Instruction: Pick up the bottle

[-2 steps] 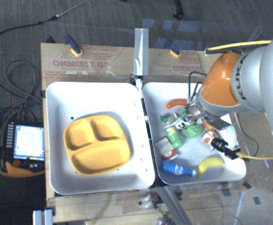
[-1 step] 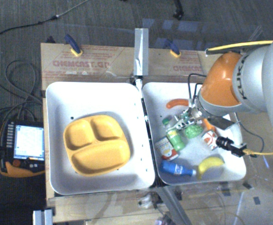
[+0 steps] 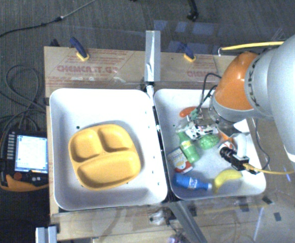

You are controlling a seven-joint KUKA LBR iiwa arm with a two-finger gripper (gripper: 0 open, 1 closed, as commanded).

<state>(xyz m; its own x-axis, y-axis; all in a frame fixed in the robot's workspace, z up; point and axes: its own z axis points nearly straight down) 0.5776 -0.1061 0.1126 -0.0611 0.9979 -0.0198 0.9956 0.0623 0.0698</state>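
A green bottle [image 3: 188,149] lies in the right bin [image 3: 163,135], its top pointing toward the gripper. A blue bottle [image 3: 192,183] with a white cap end lies along the bin's front wall. My gripper [image 3: 199,129] hangs low over the middle of the right bin, just above and right of the green bottle's upper end. The grey arm with its orange band [image 3: 238,82] reaches in from the right and hides the bin's far right part. I see nothing held between the gripper's tips.
A yellow banana [image 3: 227,177] lies at the bin's front right. A small labelled can [image 3: 176,159] sits left of the green bottle. A green lump [image 3: 208,142] and an orange-red item [image 3: 187,111] lie near the gripper. A yellow divided plate [image 3: 106,155] rests in the left bin [image 3: 61,120].
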